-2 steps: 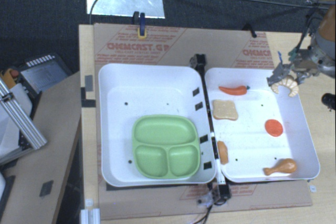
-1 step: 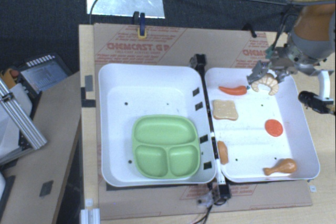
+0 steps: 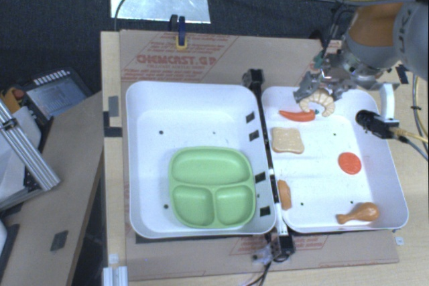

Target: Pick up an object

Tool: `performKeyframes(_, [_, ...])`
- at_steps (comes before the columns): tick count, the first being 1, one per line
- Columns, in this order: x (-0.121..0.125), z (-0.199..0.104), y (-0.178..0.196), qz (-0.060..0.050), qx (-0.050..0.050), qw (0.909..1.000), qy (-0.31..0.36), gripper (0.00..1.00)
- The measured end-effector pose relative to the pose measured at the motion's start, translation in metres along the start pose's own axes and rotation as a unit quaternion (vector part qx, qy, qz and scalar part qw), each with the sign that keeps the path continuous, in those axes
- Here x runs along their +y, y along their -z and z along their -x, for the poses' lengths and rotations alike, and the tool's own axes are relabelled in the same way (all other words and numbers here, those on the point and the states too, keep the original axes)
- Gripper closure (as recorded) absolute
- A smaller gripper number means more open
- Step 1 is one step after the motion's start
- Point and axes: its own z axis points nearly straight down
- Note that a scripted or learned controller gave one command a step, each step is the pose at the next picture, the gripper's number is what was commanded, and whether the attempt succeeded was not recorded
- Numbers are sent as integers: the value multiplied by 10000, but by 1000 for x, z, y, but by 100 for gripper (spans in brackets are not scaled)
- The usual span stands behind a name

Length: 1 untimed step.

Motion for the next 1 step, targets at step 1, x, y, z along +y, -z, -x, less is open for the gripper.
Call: performKeyframes(1, [2, -54, 9, -1, 5, 10000, 5, 100])
